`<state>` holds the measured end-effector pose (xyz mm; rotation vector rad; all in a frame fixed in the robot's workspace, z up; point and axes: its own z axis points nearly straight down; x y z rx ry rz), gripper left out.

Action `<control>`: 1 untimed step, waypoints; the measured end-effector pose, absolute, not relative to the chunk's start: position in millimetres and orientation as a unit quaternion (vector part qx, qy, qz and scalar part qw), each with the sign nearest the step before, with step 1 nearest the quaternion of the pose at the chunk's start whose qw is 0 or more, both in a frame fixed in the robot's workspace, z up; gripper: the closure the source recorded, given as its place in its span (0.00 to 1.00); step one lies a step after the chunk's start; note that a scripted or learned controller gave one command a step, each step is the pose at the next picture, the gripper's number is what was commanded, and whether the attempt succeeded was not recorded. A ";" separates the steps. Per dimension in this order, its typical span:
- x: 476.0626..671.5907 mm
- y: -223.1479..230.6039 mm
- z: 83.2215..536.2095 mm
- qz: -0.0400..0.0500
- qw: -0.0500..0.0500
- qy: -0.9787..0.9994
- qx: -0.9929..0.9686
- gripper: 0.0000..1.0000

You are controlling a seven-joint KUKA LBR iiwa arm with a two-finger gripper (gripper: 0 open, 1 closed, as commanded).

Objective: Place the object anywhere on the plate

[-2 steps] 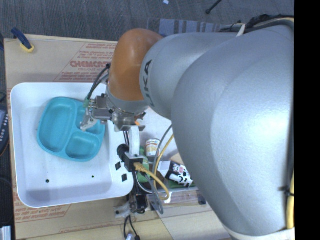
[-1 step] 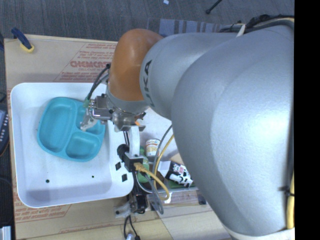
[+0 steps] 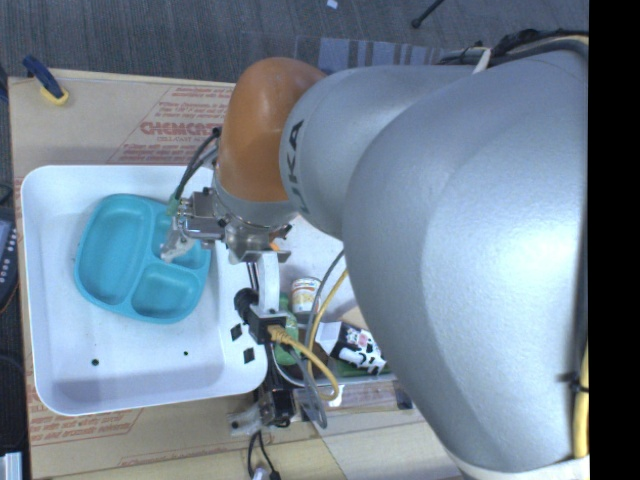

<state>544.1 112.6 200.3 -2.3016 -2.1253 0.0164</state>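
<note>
Grey arm (image 3: 440, 238) looms closest; gripper (image 3: 185, 243) over blue plate's (image 3: 125, 258) right edge, finger state unclear.

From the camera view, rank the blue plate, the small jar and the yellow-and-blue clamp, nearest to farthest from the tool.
1. Blue plate: directly under the tool, left bin.
2. Small jar: to the tool's right, right bin.
3. Yellow-and-blue clamp: far upper-left corner of the bench.

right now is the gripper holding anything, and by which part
Cannot be told. The gripper sits over the right edge of the blue plate in the left bin, and the view is too blurred there.
</note>
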 end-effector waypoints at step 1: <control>544.1 112.5 200.3 0.005 0.004 -0.678 -0.735 0.00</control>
